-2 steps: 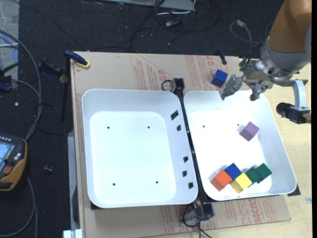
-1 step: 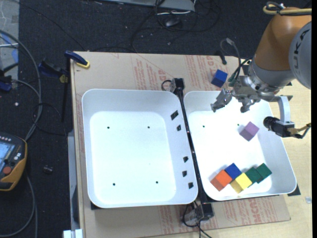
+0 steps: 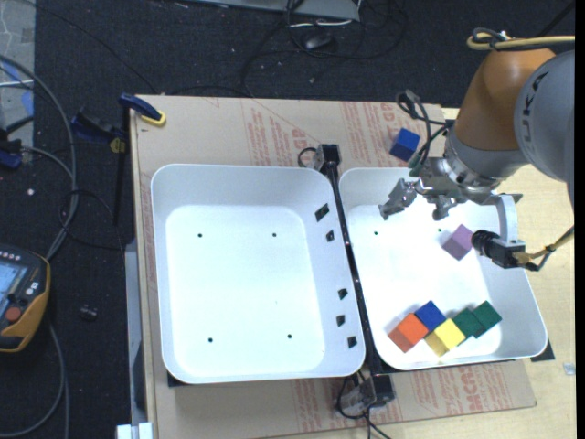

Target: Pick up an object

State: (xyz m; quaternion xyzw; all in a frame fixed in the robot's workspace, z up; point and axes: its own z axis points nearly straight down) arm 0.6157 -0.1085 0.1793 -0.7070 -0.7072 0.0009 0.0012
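Jaws on the gripper (image 3: 419, 199) look spread and released, nothing between them, hovering over the right bin (image 3: 539, 337). Nearest the camera sit the colored blocks (image 3: 445, 325); the purple cube (image 3: 457, 241) lies just right of the fingers, closest pick.

Bright, even light from above. White bins (image 3: 247, 186) almost glowing, with little detail on their floors. Only soft, faint shadows under the blocks (image 3: 445, 324). Dark, dim floor past the bench (image 3: 228, 117) edges. Slightly grainy, mostly sharp.
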